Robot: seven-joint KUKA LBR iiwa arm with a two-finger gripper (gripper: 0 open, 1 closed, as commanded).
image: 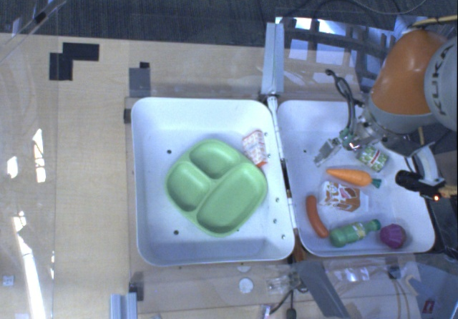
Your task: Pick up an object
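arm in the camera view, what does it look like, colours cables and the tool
The arm is grey with a large rounded orange band above the wrist. Thin dark cables loop along its left side down to the tool, which is small, metallic and silvery with two slim fingers. A black attachment sticks out near the wrist.

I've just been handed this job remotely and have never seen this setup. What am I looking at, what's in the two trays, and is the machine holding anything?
One camera looks down at a slant on a bench with two shallow white bins. The grey and orange robot arm reaches in from the right; its hand hangs over the right bin, above the carrot, with nothing visible between its fingers. The left bin holds a green divided plate and a small red and white packet. The right bin holds a carrot, a sausage, a green bottle, a purple round item, a flat snack packet and a small green and white pack.
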